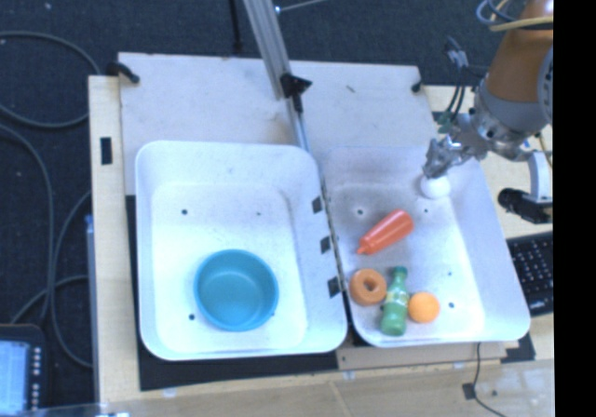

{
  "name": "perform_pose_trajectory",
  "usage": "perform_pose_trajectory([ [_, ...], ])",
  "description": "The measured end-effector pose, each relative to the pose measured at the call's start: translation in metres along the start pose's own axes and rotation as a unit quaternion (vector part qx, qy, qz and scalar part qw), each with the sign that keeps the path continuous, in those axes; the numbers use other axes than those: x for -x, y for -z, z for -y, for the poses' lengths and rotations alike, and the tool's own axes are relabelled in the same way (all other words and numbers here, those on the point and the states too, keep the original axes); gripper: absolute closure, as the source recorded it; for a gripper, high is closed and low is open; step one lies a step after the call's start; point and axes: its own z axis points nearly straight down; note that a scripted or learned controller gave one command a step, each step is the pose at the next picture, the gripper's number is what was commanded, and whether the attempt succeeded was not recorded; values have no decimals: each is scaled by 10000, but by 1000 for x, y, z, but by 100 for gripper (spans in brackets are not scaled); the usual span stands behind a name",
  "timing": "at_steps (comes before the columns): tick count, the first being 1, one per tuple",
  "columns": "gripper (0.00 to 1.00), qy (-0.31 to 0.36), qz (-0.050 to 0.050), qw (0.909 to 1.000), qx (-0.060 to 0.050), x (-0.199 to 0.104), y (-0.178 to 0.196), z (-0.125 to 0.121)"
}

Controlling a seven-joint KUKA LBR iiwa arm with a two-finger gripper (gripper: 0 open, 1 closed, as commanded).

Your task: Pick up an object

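The right bin (484, 220) holds a small white ball (434, 187) near its far right wall. It also holds an orange-red carrot-shaped piece (385, 232), an orange ring (368, 286), a green bottle (395, 302) and an orange ball (424, 307). My gripper (437, 169) reaches in from the right and hangs directly over the white ball, its tip touching or nearly touching the ball's top. Whether the ball is in its grasp is not clear from this angle.
In the left bin (168, 173) lies a blue bowl (236, 289) at the front. A slanted metal pole (265, 24) crosses the bench behind the bins. A keyboard (533, 271) and cables lie off the bench's right edge.
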Motion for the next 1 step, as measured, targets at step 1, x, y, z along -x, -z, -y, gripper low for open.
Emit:
perform_pose_trajectory([
  [1, 100, -1, -15, 10000, -31, -48, 15, 11],
])
